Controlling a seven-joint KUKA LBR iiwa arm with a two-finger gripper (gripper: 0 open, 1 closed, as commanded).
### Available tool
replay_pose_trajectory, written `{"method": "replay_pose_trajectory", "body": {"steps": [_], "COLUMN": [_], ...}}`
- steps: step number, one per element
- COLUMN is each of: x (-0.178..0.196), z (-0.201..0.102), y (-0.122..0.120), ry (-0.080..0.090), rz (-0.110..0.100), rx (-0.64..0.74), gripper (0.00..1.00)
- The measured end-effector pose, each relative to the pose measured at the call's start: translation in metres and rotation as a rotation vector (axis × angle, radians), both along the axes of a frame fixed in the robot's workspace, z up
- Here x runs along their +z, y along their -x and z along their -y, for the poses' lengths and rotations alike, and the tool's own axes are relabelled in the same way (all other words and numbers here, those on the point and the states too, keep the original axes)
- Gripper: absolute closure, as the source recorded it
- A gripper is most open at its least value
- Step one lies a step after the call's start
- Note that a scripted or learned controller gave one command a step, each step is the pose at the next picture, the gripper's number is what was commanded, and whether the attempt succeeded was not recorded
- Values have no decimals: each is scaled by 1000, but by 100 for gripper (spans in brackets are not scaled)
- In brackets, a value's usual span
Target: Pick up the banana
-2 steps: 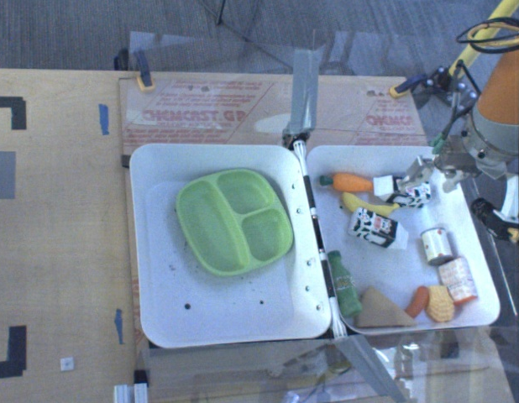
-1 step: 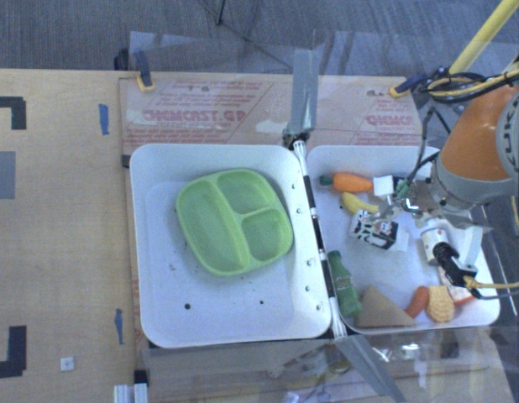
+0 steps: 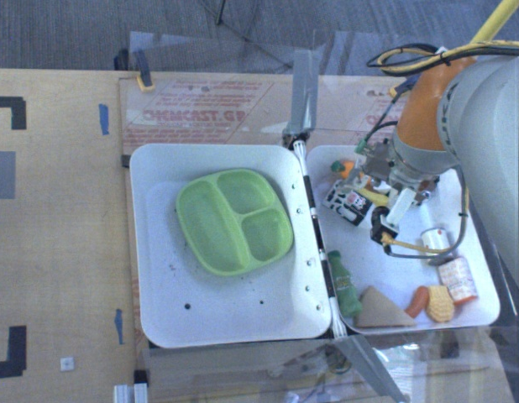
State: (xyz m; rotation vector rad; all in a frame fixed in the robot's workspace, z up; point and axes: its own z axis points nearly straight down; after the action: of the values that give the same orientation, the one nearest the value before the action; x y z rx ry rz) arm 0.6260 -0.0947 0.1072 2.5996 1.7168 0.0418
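Note:
The banana [image 3: 375,193] shows as a short yellow strip in the upper left part of the right bin [image 3: 482,313], mostly covered by the arm's wrist. My gripper [image 3: 369,181] hangs right over it, low in the bin, reaching in from the right under the orange band. From this view I cannot make out whether anything sits in the gripper. A black-and-white box [image 3: 347,201] lies just left of the banana, touching or nearly touching it.
The left bin [image 3: 150,309] holds a green divided plate [image 3: 234,221]. In the right bin lie a small orange item [image 3: 343,168], a green bottle [image 3: 340,280], a brown wedge [image 3: 382,309], a carrot [image 3: 418,300], a round cracker [image 3: 441,304], a red-white packet [image 3: 458,278] and a white can [image 3: 434,240].

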Motion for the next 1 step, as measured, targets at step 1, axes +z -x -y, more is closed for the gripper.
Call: {"method": "replay_pose_trajectory", "body": {"steps": [1], "x": [77], "z": [-83], "y": [26], "ry": [-13], "rz": [-37], "rx": [-381], "gripper": [0]}}
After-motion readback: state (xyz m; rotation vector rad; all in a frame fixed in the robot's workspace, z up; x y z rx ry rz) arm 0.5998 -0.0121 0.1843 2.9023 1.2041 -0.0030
